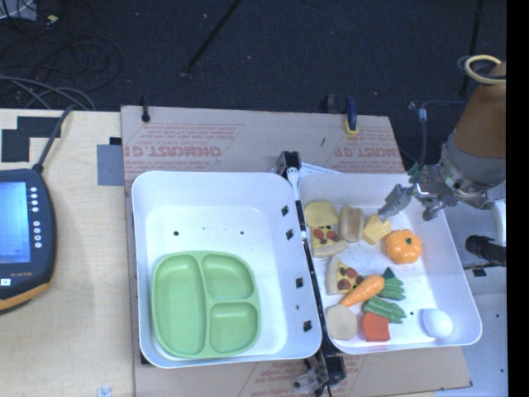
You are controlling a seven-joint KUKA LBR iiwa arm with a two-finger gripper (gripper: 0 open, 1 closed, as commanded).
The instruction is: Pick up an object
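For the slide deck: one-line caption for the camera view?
Tool hovers over toy food in right bin; green divided plate in left bin.

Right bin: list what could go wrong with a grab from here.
1. The toys are packed tight: the cheese touches the pumpkin, so the gripper may snag two or nudge both away.
2. The egg is smooth and round, near the bin wall; it would likely slip away.

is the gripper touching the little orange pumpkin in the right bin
Apart. The camera view shows the gripper up near the bin's top edge, with bare white floor between it and the pumpkin.
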